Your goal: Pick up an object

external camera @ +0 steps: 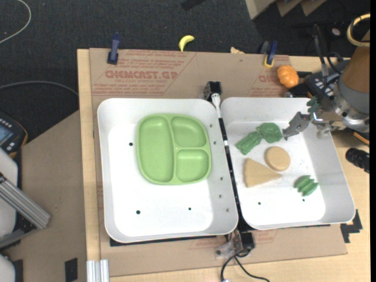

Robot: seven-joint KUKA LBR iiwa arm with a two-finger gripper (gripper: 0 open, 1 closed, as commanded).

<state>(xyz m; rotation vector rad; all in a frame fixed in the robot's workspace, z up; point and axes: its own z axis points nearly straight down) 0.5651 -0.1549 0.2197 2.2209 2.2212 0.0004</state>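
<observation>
The end effector [292, 128] hangs over the right bin [329, 207], just beside a dark green toy [260, 137]; whether it is apart or together cannot be told. That toy lies in the bin's upper middle, near a round tan piece [277, 158] and a tan wedge [259, 173]. All look like light, rigid, smooth plastic, so slippery; the narrow green toy seems best pinched across its width.
</observation>
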